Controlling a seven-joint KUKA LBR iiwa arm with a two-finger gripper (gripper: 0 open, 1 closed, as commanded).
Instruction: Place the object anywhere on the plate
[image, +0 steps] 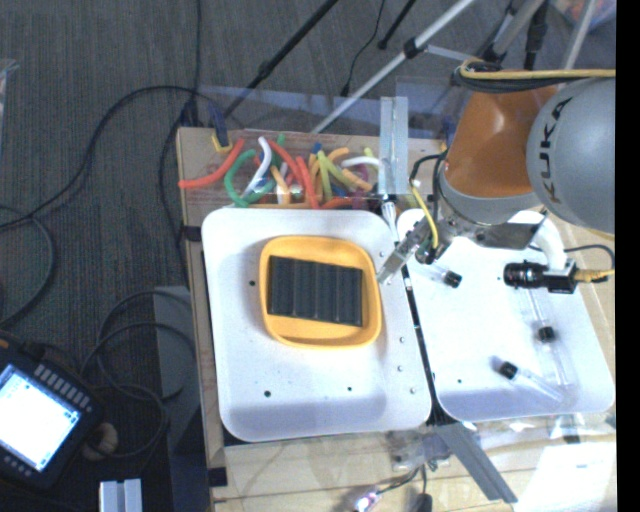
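The yellow plate (320, 292), carrying a dark ridged slab (316, 290), is seen just left of the pincer (400, 252), whose grasp state cannot be told.

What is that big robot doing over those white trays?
The robot arm reaches in over two white bins. Its hand hangs near the top right corner of the left bin. In that bin sits a yellow plate with a dark ribbed block lying on it.
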